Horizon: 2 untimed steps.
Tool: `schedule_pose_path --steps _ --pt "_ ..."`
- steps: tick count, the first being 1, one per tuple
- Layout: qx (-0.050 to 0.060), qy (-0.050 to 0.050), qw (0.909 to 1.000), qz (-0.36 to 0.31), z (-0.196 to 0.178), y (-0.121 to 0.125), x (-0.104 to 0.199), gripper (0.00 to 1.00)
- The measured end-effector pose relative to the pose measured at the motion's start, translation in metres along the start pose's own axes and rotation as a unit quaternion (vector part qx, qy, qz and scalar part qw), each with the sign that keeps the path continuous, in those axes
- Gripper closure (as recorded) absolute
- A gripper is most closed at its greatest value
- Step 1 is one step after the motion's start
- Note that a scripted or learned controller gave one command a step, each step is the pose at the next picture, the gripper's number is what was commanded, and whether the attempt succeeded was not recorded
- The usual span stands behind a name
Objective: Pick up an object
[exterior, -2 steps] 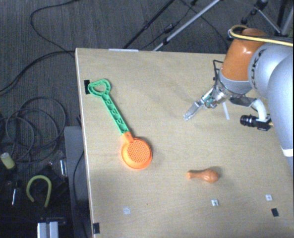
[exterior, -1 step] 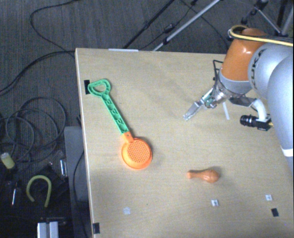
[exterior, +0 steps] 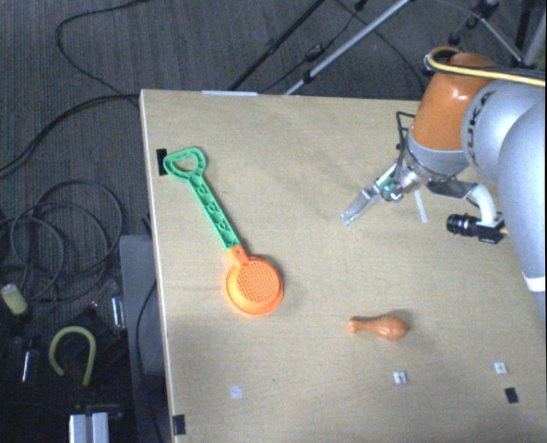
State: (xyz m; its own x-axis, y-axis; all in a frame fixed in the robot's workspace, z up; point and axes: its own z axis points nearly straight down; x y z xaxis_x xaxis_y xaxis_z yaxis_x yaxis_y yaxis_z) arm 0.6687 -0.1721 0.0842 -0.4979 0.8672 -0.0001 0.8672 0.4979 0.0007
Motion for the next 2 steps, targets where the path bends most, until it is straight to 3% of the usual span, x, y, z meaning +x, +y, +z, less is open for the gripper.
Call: schedule_pose_path --steps 1,2 --pt "-0.002 0.000 1.0000 0.000 -0.010 0.001 0.000 1.00" --pt "-0.001 -0.001 1.0000 -0.003 -0.087 -0.012 -0.023 1.00"
